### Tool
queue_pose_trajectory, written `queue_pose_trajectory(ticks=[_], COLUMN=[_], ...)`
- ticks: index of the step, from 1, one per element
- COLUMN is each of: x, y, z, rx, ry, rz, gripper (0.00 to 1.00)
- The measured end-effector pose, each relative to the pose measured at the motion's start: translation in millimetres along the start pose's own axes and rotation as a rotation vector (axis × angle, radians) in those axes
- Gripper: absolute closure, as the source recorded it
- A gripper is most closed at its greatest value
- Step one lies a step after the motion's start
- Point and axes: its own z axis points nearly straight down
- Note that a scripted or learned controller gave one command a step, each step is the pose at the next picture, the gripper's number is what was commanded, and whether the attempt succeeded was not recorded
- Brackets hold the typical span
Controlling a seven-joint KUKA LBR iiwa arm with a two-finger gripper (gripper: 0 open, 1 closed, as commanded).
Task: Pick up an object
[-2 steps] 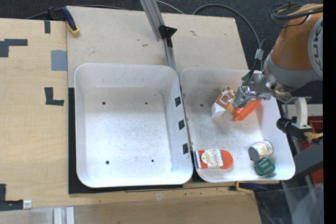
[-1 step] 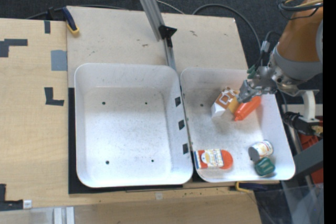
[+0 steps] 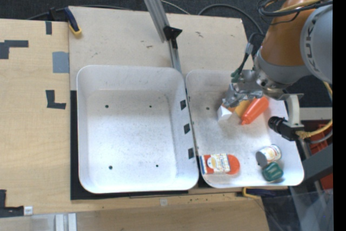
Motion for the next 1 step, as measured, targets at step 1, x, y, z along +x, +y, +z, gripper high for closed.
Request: queue_pose_trajectory(ticks=[1], x=[63.0], y=[11.5], z=[-2.2], rx=[-0.001], ry=[0.001], rz=[-0.002], gripper=[1.00])
